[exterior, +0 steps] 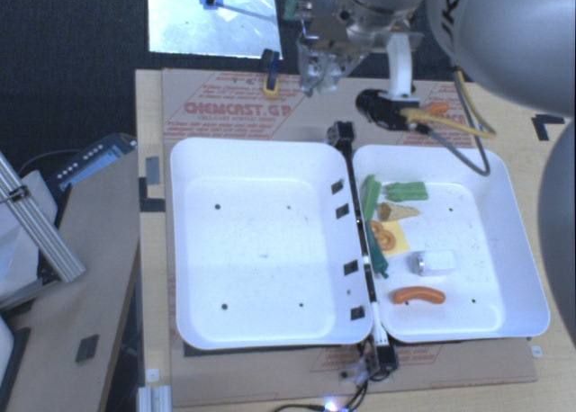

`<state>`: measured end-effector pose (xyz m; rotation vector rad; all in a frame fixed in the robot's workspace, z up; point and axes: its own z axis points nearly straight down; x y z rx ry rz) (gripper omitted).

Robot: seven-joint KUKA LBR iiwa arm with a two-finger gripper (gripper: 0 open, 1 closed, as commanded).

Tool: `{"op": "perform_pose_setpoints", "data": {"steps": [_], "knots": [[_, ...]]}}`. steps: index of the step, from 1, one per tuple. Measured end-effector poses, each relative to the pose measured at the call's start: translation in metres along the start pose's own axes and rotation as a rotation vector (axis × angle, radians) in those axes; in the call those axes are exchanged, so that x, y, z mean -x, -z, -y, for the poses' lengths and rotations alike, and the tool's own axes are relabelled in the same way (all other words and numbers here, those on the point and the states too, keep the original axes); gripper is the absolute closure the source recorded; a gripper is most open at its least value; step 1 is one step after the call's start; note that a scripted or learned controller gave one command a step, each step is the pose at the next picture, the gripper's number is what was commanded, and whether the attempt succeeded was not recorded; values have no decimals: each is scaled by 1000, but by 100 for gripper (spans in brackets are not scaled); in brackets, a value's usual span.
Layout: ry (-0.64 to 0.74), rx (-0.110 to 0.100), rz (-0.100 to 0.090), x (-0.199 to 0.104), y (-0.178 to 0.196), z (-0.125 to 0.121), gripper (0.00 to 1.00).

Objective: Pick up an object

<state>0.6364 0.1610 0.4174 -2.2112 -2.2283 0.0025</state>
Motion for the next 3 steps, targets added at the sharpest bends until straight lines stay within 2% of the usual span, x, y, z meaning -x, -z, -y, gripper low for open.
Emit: {"op": "perform_pose_setpoints", "data": {"steps": [1,2,3], "knots": [[5,16,-7,-79,124,20,100],[-7,-12,5,-73,-30,49,100],[-2,17,-6,-74,98,62,100]]}}
